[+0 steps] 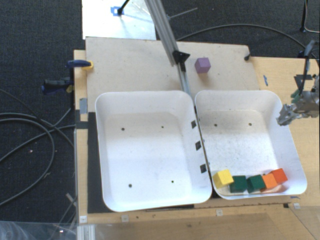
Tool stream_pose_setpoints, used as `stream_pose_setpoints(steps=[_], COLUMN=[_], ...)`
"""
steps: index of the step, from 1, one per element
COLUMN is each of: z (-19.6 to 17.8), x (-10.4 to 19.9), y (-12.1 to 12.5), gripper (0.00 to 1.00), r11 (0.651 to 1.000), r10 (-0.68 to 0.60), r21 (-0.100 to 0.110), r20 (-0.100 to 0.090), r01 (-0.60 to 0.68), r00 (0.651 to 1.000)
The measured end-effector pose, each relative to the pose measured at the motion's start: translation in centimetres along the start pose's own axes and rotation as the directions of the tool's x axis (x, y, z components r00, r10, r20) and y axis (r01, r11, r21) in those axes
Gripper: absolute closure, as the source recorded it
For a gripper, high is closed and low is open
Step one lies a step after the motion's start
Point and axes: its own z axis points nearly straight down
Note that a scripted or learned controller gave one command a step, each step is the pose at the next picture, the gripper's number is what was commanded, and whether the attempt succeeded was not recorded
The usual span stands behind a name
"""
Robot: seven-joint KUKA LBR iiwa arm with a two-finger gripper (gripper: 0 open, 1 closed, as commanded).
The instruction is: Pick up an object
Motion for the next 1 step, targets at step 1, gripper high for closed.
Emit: stream_pose_setpoints(steps=[1], z=[-16.12], x=[-3.31], y=[-1.89], gripper=[1.0], r11=[1.0], r10=[0.0], r21=[-0.002], r20=[0.003], r01=[0.0], r00=[1.0])
